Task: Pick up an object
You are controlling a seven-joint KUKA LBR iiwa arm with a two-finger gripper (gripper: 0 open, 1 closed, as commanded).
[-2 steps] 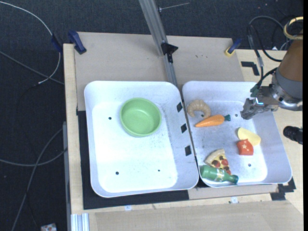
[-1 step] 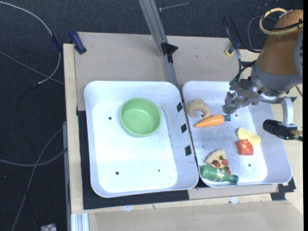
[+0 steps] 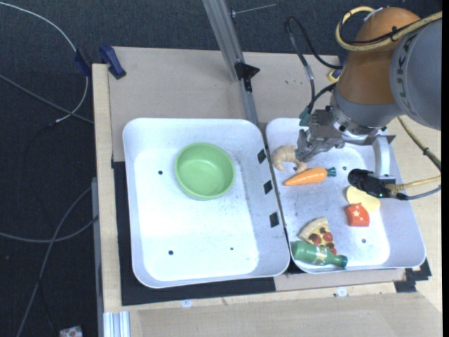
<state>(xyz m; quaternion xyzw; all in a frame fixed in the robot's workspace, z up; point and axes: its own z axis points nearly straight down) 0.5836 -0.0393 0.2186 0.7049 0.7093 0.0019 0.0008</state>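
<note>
Carrot (image 3: 306, 177) looks like the likeliest thing to pick. It lies flat in the right bin (image 3: 414, 237), towards that bin's upper left, with its green stub pointing right and its orange tip pointing left. The gripper (image 3: 306, 153) hangs just above it, between it and a tan toy (image 3: 283, 156) that lies just beside the carrot's tip. From this angle I cannot tell whether the gripper is open or closed, and nothing can be seen held in it.

The carrot looks like a play-food piece in smooth, slightly glossy plastic, so it is probably light, stiff and not fragile. It tapers, so a grip near the thin tip could squeeze it out sideways. The thicker half near the green end, taken across the width, seems the safer hold. Being round and slick, it may roll on the bin's hard floor if nudged.

The tan toy is lumpy and curved, matte, with no clear flat sides. Lower in the same bin lie a flat wedge of toy pizza (image 3: 317, 232) and a shiny green bottle (image 3: 319, 255) on its side, the 2 touching. A red piece (image 3: 358, 215) and a yellow piece (image 3: 363, 197) sit together to the right. A pale green bowl (image 3: 204, 170), round and smooth, stands upright in the left bin (image 3: 161, 258). Both bins are white and lightly speckled.
</note>
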